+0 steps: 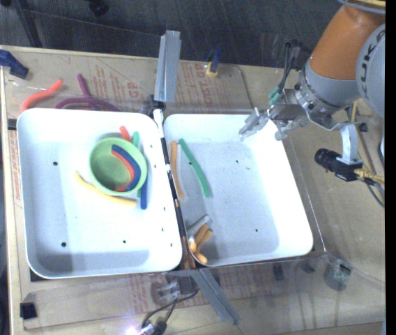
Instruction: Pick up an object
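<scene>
Camera view: your pincer (255, 125) is hanging spread and empty over the right bin's (282, 236) top edge. Green strip (195, 167) is lying flat near the left wall, so you're risking a skid.

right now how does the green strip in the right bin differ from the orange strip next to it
The green strip lies at a slant on the open floor of the right bin; the orange strip runs straight along that bin's left wall. The green strip looks wider; the orange one looks thinner. Both are long, narrow pieces lying flat, close together.
</scene>
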Action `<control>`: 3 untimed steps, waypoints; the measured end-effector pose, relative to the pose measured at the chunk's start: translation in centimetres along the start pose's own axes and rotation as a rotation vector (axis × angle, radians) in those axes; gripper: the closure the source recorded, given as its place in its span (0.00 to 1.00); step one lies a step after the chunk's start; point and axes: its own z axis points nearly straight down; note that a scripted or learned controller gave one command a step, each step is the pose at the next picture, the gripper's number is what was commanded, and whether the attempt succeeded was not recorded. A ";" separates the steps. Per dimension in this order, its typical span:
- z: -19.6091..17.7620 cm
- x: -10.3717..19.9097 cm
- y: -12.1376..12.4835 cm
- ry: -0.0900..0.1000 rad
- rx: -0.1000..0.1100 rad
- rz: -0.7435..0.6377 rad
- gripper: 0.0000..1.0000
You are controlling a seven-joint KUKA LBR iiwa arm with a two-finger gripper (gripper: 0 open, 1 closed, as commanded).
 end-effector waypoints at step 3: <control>18.1 6.7 -1.9 -0.004 -0.005 0.000 1.00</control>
